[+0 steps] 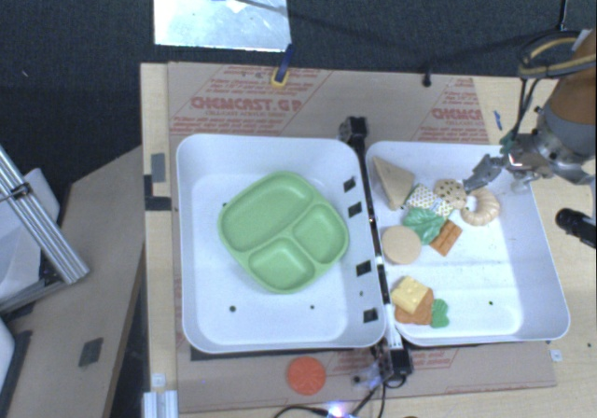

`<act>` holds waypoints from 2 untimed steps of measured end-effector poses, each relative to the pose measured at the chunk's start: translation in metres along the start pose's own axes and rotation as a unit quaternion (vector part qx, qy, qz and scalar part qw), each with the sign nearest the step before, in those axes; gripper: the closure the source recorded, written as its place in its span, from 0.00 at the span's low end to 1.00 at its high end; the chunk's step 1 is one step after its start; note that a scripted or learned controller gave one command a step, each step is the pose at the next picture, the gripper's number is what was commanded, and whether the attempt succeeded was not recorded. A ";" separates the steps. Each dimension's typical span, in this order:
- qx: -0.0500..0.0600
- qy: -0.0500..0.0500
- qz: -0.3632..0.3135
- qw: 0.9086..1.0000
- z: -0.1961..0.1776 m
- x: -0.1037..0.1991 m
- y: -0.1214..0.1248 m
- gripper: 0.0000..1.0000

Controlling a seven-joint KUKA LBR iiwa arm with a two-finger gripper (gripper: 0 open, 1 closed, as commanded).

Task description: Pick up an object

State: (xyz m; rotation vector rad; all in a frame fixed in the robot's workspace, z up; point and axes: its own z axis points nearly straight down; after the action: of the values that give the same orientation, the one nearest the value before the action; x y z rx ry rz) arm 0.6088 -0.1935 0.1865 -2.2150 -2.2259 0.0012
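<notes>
Grey arm (567, 122) runs off the right edge; its gripper (482, 175) hangs low over the right bin (536, 313), finger spacing too blurred to tell. Just below lie a pretzel (482, 209) and cookie (450, 190) among toy foods. Left bin (201, 313) holds a green divided plate (283, 231); cardboard (242, 94) underlies both.

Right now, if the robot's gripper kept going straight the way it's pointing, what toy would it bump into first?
Probably the round cookie. The gripper points left and slightly down in the camera view, and the cookie lies just ahead of it. The pretzel sits beside that line. Height is hard to judge, so it might pass above.
</notes>
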 end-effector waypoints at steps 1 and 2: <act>0.000 0.000 0.002 1.000 0.043 -0.003 -0.003 0.00; -0.004 -0.001 0.001 1.000 0.089 -0.002 0.000 0.00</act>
State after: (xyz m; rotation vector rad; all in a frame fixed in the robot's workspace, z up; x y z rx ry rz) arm 0.6085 -0.1958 0.0972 -2.2223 -2.2280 -0.0052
